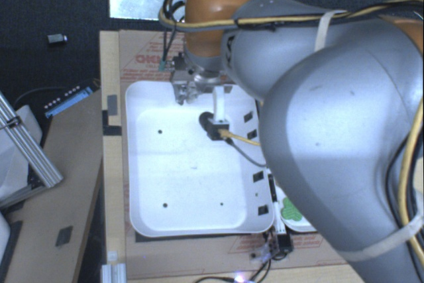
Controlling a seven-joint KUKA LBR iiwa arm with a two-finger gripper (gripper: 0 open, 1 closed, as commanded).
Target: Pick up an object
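Grey metal with an orange band, the robot arm (331,109) is reaching in from the right of the frame and is holding its small metal gripper (181,95) low over the upper rim of the shallow white plastic bin (149,219) lying in the middle of the frame. Whether the pincer is spread or pressed together I cannot tell, since the tip is looking small and blurred against the white wall. The bin floor below it is showing a few small dark dots (159,132), which seem to be flat marks rather than things to grasp. The likeliest candidate for picking is a small green object (290,211), lying in the sliver of the second white bin (303,225) that is peeking out under the arm at the lower right, well apart from the gripper. To do this step well, I am judging that the arm should be travelling to that lower-right bin before descending, centring over the green piece and closing once it is sitting squarely in the grasp. Closing where the gripper is hanging now would likely be catching nothing.
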